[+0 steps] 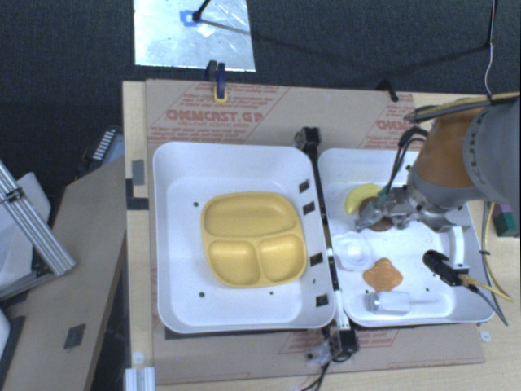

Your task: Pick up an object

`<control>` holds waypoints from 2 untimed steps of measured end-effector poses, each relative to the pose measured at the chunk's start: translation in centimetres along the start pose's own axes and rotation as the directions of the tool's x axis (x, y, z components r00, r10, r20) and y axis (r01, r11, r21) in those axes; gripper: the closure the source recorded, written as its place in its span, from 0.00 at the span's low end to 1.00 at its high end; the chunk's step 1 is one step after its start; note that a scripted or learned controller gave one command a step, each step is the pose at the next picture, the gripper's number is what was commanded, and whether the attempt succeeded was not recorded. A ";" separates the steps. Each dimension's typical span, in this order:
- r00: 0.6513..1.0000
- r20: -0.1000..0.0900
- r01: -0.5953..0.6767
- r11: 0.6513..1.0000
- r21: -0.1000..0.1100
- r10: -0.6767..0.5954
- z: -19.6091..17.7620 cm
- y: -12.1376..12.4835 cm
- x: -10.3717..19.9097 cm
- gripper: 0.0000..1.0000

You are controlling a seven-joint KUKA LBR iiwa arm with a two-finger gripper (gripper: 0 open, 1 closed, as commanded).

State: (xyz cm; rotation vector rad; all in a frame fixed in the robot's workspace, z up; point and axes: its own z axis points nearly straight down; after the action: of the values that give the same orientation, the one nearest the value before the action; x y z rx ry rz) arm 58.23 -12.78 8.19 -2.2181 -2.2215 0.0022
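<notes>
Two bins sit side by side mid-frame. The left bin [175,218] holds a divided tray [248,239] at its centre. In the right bin [423,312], a cup [352,252] lies left, a cookie [383,275] lower right of it, and a bottle [391,302] below that.

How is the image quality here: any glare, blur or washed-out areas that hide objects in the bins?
Camera view: even overhead light, soft overall focus. The white items near the right bin wall wash out against it. The foil sheet above glares. The tool by the yellow object is blurred, its state unreadable. The yellow tray reads clearly.
</notes>
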 end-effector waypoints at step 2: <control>1.000 0.001 0.003 1.000 -0.008 -0.003 -6.4 0.0 0.8 1.00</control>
State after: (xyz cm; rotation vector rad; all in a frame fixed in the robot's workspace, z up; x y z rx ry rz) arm 58.27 -11.98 14.56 -2.2198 -2.2295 -0.0055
